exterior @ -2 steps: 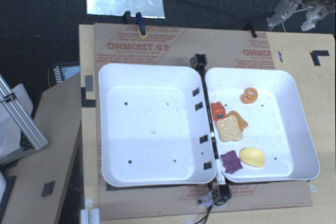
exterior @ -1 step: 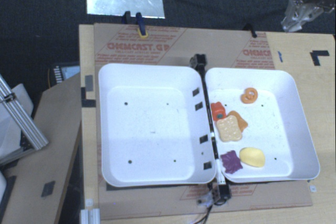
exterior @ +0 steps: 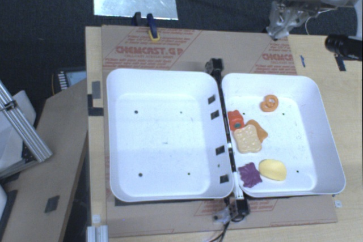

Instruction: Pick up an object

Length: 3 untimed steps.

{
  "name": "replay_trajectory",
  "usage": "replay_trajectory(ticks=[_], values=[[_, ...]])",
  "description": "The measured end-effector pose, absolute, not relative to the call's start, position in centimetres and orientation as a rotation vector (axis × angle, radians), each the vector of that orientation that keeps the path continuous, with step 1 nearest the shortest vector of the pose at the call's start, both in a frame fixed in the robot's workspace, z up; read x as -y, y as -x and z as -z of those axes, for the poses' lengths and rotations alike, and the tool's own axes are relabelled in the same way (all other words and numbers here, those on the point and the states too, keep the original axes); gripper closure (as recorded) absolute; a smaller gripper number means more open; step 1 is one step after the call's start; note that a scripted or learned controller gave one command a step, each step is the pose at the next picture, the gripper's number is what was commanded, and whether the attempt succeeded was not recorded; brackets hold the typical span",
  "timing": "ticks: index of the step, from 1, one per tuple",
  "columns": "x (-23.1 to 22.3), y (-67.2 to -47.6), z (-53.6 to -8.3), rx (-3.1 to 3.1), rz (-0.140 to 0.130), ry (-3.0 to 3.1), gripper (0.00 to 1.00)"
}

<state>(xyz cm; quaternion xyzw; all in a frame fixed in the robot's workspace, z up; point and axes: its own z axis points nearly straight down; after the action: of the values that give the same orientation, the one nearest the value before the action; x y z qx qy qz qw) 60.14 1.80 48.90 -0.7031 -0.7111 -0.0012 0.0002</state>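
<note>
With the claw [exterior: 279, 24] held high beyond the right bin [exterior: 317, 122], its state impossible to tell, a miss is risked because the cracker [exterior: 248, 139], purple piece [exterior: 249, 174] and yellow lemon [exterior: 273, 169] are crowded near the bin's left wall.

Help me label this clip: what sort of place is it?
Probably a robotics lab test bench: two white bins on a cardboard-covered bench, small toy food pieces like a ring and cracker, and a robot pincer hanging above.
</note>
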Motion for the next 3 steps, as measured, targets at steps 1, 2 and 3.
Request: replay_trajectory(ticks=[1,2,3], values=[[-9.3,-61.6,-47.9,2.231,0.004,2.214,1.0],[-16.0,-61.8,-47.9,2.229,0.005,2.215,1.0],[-23.5,-59.9,-50.8,2.234,0.009,2.209,1.0]])
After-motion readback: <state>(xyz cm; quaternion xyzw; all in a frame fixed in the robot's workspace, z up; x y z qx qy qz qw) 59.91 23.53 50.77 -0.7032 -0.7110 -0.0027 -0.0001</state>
